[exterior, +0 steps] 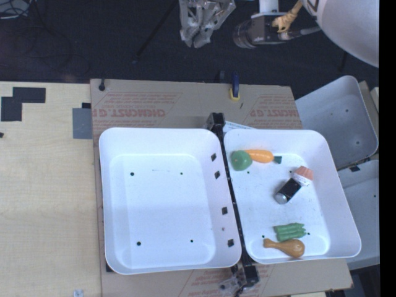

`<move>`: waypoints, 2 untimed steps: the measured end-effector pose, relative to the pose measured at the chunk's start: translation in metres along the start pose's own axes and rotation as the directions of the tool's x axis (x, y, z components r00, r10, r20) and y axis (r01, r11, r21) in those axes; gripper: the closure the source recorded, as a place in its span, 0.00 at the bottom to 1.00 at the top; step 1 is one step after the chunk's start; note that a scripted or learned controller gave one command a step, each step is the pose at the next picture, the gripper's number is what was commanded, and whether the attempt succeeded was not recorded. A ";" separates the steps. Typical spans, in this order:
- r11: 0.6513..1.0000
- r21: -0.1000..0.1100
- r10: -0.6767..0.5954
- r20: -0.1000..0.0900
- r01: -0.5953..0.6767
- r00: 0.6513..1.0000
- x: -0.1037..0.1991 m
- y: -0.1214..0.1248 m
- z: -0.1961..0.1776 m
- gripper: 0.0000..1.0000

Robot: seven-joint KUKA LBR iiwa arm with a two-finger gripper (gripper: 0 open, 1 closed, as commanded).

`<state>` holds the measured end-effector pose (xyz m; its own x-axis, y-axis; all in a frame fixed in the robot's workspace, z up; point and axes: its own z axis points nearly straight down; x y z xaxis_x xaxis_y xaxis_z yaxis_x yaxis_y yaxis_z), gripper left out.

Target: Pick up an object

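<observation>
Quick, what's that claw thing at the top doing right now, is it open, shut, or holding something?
Gripper: raised at the top of the view, above and behind the bins, nothing between its jaws; whether they are open or shut cannot be told.

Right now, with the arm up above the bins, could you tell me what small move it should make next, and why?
Probably swing the gripper toward the right bin and bring it over the black cylinder. The gripper sits beyond the far edge of the bench, nothing visible between its fingers, and the cylinder lies apart from the other objects, so it looks the easiest target.
</observation>
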<state>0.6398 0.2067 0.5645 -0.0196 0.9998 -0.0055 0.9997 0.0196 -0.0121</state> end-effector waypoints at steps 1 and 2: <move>1.000 0.000 -0.006 0.000 0.006 1.000 0.002 0.000 -0.009 1.00; 1.000 -0.002 -0.011 0.001 0.011 1.000 0.003 0.000 -0.018 1.00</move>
<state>0.6399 0.2100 0.5827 -0.0306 0.9995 -0.0060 0.9995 0.0306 -0.0100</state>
